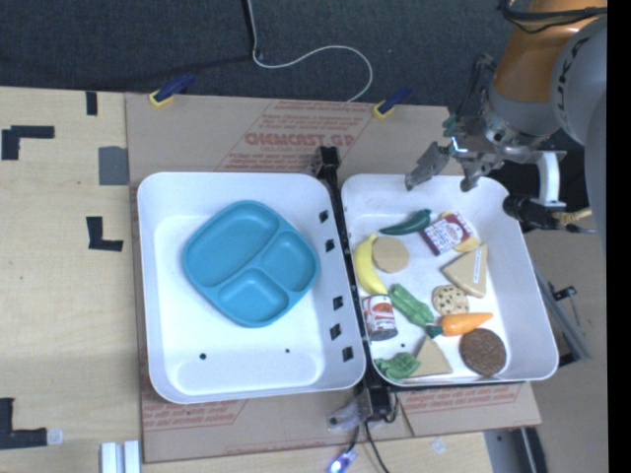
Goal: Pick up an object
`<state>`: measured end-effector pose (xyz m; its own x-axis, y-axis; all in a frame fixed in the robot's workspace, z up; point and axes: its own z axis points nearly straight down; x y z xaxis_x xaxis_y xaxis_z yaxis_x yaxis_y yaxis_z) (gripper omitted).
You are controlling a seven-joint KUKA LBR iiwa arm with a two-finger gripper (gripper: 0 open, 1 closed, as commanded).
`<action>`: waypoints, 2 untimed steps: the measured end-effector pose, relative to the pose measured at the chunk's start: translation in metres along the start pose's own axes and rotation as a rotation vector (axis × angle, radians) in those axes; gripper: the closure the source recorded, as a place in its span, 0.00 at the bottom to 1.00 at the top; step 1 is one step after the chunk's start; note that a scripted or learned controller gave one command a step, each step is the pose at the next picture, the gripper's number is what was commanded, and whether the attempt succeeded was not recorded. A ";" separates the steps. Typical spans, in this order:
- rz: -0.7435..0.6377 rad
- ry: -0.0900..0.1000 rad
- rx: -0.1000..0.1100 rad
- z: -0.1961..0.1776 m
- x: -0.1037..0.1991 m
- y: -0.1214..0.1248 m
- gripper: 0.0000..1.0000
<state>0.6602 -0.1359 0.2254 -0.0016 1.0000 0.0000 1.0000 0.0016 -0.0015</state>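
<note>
although much of the arm is cut off at the right and top edges, the gripper (446,172) can be seen above the far rim of the right bin (537,294), its two fingers spread apart with nothing between them.

nearest the camera, some dark clutter at the junction of the bins is too small to be made out. at the near end of the right bin a green leafy piece (397,367), a tan wedge (432,359) and a brown round patty (483,351) are found. behind them an orange carrot (463,322), a small can (380,317), a green pod (411,304) and a chip cookie (449,298) are laid close together. farther back a banana (367,265), a pale round biscuit (390,255), a cheese-like wedge (469,270), a dark red packet (445,234) and a dark green pepper (406,224) are seen; the pepper lies nearest the gripper, yet apart from it.

in the left bin (158,294) a blue divided plate (250,261) is held.

both bins are set on a cardboard sheet (286,136) over a wooden bench (59,294). beyond, a white cable (306,59) is looped over dark carpet (118,18).
</note>
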 end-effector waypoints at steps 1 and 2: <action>-0.004 0.004 0.010 0.044 0.077 -0.074 0.00; 0.000 0.002 0.006 0.042 0.102 -0.127 0.00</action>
<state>0.5331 -0.0345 0.1837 -0.0016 1.0000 0.0015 1.0000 0.0016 -0.0070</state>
